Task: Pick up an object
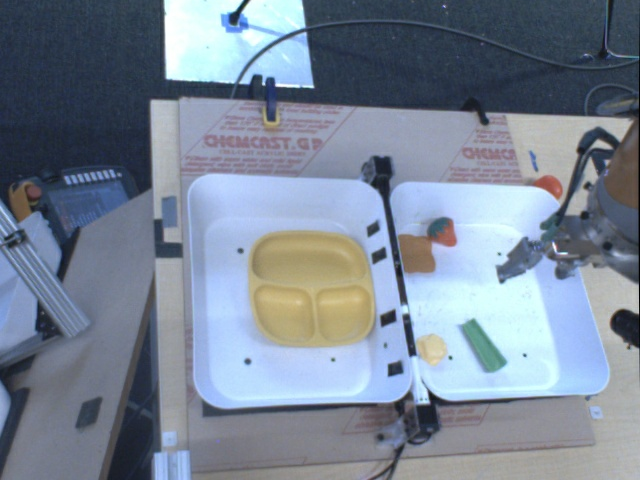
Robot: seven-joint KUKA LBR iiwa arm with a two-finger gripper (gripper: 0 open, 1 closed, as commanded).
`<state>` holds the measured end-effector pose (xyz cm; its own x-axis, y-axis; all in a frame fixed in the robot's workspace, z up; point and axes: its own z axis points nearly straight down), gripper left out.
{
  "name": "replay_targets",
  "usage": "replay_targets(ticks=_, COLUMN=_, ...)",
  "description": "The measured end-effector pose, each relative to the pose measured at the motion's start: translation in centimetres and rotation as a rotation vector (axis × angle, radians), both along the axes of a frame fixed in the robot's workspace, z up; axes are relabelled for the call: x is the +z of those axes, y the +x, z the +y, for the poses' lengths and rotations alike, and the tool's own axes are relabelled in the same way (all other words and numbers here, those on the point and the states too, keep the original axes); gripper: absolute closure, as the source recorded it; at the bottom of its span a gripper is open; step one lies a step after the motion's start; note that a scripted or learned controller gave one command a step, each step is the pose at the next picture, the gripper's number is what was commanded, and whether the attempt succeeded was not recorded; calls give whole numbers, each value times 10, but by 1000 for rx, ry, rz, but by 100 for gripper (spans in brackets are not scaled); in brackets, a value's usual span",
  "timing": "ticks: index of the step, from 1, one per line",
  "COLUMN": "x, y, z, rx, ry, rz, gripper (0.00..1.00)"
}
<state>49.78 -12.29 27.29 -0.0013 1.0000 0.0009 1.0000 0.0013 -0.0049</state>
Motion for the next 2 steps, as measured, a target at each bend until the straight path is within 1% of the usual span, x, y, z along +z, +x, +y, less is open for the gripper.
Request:
replay_targets(ticks=1, x=3, y=1, z=0, rx=2, ry=-1, rz=-7, gripper=0)
replay_targets(ticks=2, x=-57, y=7, z=-1, rx=0, ry=0, rz=-2, gripper=0)
